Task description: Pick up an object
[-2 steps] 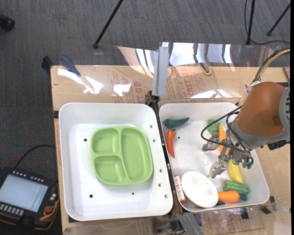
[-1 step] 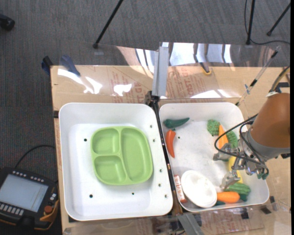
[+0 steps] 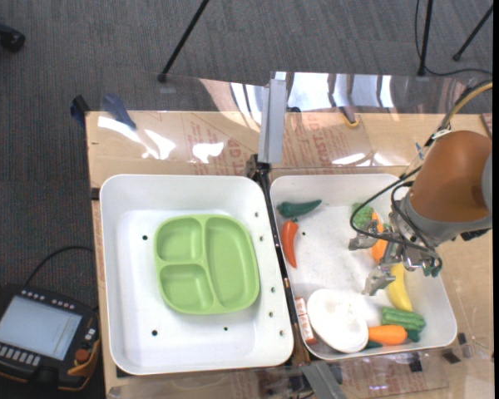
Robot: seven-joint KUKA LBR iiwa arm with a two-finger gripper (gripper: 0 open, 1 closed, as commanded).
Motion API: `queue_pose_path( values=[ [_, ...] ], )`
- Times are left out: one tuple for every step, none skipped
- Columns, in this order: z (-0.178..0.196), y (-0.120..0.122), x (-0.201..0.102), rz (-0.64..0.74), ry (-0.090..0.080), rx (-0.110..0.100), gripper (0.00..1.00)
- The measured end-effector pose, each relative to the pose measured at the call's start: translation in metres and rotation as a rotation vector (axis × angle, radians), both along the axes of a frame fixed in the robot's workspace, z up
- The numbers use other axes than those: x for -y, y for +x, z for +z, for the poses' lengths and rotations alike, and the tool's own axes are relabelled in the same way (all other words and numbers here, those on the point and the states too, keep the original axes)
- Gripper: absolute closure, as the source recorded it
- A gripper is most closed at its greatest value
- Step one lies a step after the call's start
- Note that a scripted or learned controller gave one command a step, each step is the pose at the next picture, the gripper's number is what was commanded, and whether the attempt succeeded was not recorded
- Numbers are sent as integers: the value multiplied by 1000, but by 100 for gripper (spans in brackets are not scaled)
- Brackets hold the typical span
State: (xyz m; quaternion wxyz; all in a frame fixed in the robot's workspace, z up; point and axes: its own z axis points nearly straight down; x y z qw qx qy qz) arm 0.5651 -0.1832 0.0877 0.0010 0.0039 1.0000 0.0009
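Item, far left, off the counter point(image 3: 183, 144): one black handheld control unit point(image 3: 40, 332) with a pale screen, lying on grey carpet.

Item: one counter, brown board with a glossy, reflective surface, carrying two shallow white bins side by side.

Item: left bin point(image 3: 125, 214), one, smooth white plastic with rounded corners. In it lies one light green tray point(image 3: 206, 263), moulded plastic, rounded rectangle, three compartments.

Item: right bin point(image 3: 337, 191), one, same make. Contents, left to right:
- one dark green pepper-shaped toy point(image 3: 300, 209), glossy, near the far left corner;
- one orange-red chilli-shaped toy point(image 3: 290, 242), long and tapered, along the left wall;
- one white round plate point(image 3: 338, 320), matte, near the front wall;
- one green round piece point(image 3: 363, 217), partly hidden by my cables;
- one orange piece point(image 3: 380, 248), mostly hidden under my wrist;
- one yellow banana-shaped toy point(image 3: 398, 289), curved and smooth;
- one orange carrot-shaped toy point(image 3: 387, 334) at the front;
- one green ribbed piece point(image 3: 403, 317), just beside the carrot.

Item: my pincer point(image 3: 382, 277), one, metal, over the right half of the right bin, just beside the banana; I cannot tell how far apart it stands or whether it grips anything.
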Motion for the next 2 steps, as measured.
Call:
queue_pose_path(
  values=[
    [10,1,-1,1,1,2,100],
    [96,58,-41,-94,-1,10,100]
  ],
)
